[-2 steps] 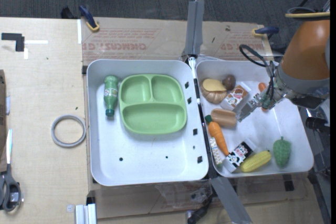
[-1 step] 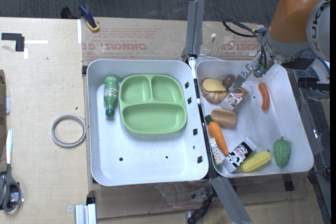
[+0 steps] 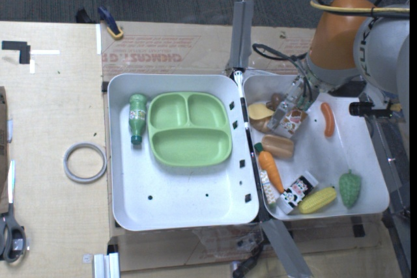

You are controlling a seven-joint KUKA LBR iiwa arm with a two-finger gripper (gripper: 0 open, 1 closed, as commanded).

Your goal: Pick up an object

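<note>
left bin [image 3: 176, 205]: green bottle [image 3: 137, 117] beside green tray [image 3: 190, 128], out of play | right bin [image 3: 365, 159]: carrot [image 3: 270, 169], corn [image 3: 317, 199], sausage [image 3: 328, 119] loose for picking | gripper [image 3: 287, 111] low over the food pile, grip can't be made out

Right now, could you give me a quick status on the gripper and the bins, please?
Gripper low in right bin, over the food pile by the bread roll; nothing seen held. Carrot, corn, sausage loose nearby. Green tray, bottle in left bin.
</note>
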